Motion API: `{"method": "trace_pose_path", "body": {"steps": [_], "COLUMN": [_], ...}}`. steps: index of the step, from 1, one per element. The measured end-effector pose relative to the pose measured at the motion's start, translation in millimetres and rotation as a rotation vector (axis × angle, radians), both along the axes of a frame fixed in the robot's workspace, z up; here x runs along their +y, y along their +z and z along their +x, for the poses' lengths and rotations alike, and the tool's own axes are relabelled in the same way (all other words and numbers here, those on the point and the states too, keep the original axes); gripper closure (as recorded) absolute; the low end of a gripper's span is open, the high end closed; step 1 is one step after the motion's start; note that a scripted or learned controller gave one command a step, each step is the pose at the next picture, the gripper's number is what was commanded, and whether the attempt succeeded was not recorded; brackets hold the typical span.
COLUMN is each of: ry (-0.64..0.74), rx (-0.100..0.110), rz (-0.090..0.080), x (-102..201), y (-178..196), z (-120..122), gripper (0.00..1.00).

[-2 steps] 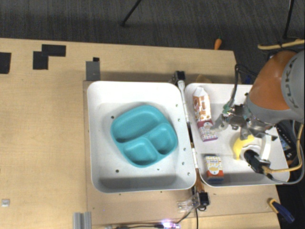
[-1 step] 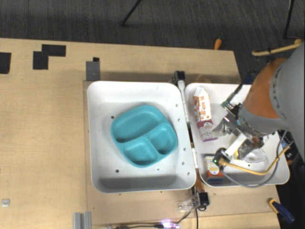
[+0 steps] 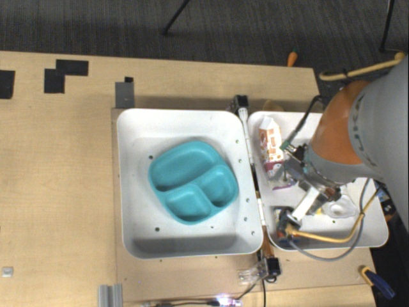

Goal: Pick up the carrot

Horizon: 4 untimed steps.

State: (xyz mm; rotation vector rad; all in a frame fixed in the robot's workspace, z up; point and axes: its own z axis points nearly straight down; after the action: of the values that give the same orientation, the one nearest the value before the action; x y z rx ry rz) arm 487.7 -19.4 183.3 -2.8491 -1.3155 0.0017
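A: Where's the carrot?

B: I can't make it out. The arm [image 3: 345, 133] reaches over the right bin [image 3: 378, 234] of the 2, and the gripper [image 3: 305, 179] hangs low near that bin's middle. My guess is that the carrot lies hidden beneath it.

A: Gripper apart or together?

B: I cannot tell from this angle.

A: What crowds the spot?

B: A carton [image 3: 269, 136] sits toward the bin's 11 o'clock corner. A small purplish item [image 3: 276, 170] lies just at 9 o'clock of the gripper. The left bin [image 3: 134, 171] holds 1 teal divided plate [image 3: 192, 181], well apart.

A: So how should it grasp?

B: Descend straight and span the carrot across its narrow width. Keep off the purplish item, and close firmly before lifting slowly.
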Motion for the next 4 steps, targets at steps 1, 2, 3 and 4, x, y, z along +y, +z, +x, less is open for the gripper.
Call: {"method": "trace_pose_path", "body": {"steps": [1, 2, 3, 4], "ry": [-0.078, -0.060, -0.256, -0.003], "rx": [-0.003, -0.004, -0.003, -0.009], "rz": [0.000, 0.000, -0.002, -0.002], "x": [29, 30, 62, 25], "y": [1, 11, 22, 146], "z": [0, 2, 0, 1], "gripper": [0.00, 1.00, 1.00, 1.00]}}
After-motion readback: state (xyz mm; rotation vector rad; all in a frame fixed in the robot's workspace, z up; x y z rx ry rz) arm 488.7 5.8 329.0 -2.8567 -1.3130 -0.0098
